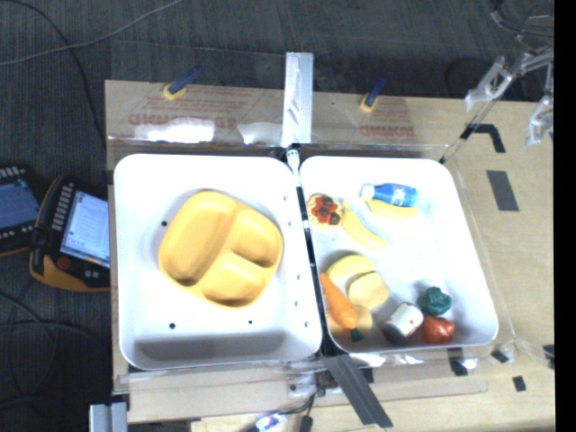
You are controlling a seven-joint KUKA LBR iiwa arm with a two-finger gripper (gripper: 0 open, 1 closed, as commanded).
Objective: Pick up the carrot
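The carrot (337,302) is orange with a small green tip and lies at a slant in the right bin (470,241), close against its left wall near the front. Touching its right side are a pale yellow rounded fruit (351,267) and a yellow half piece (369,290).
The right bin also holds a banana (362,226), a blue and white bottle (389,193), a small red-topped item (324,209), a grey can (404,320), a green piece (437,301) and a red fruit (437,329). A yellow divided plate (220,246) lies in the left bin (135,268).
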